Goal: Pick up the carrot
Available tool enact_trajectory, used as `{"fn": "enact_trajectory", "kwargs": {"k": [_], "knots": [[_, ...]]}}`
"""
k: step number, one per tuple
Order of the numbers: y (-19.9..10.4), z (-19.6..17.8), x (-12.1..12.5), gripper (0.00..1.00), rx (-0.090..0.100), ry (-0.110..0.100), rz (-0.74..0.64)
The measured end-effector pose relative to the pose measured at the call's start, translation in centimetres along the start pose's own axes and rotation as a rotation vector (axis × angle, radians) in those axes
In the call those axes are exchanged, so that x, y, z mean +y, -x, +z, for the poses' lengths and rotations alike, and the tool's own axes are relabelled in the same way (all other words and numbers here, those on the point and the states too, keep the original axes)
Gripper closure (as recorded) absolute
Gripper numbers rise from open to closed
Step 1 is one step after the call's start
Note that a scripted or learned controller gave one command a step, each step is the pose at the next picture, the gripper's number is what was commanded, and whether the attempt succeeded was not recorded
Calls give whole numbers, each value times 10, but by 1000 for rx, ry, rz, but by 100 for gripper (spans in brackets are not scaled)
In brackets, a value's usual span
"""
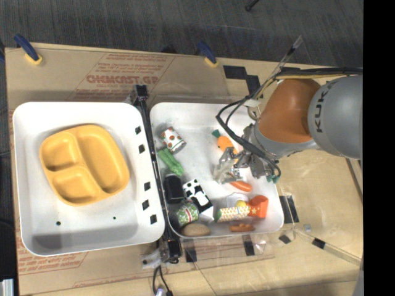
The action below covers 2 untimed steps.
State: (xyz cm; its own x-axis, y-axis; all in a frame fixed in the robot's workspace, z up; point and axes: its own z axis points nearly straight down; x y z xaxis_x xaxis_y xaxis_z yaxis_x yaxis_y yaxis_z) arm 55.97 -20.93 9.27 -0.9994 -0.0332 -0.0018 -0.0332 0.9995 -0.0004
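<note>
Gripper [229, 165] of the grey KUKA arm [336, 116] hangs low over the middle of the right bin [191, 119], its metal fingers a blurred tangle against the white floor, so whether they are spread or closed cannot be told, and nothing is plainly seen between them. Black cables [231, 119] loop from the orange wrist band [290, 113] across the bin and hide part of the floor behind them. One carrot [241, 186] lies just below the fingertips, touching or nearly touching them; which is hard to make out. A second orange piece [223, 143] sits just above the gripper, partly covered by a cable. Largest among the other things, the yellow divided plate [83, 163] rests in the left bin [37, 227], well apart from the arm. Along the right bin's left wall lie a tin can [172, 139], a green vegetable [170, 163], a dark object [173, 189] and a black-and-white toy [199, 195]. Near the front wall crowd a green can [187, 214], a brown potato-like lump [196, 229], a corn cob [232, 213], an orange-red cup [258, 206] and a small sausage-like piece [241, 227].
</note>
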Motion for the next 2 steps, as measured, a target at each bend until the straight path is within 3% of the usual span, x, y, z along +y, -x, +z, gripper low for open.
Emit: {"fn": "enact_trajectory", "kwargs": {"k": [1,2], "knots": [[0,-88,42,100,-6,-2,-225],[-4,-137,124,100,-6,1,-299]]}}
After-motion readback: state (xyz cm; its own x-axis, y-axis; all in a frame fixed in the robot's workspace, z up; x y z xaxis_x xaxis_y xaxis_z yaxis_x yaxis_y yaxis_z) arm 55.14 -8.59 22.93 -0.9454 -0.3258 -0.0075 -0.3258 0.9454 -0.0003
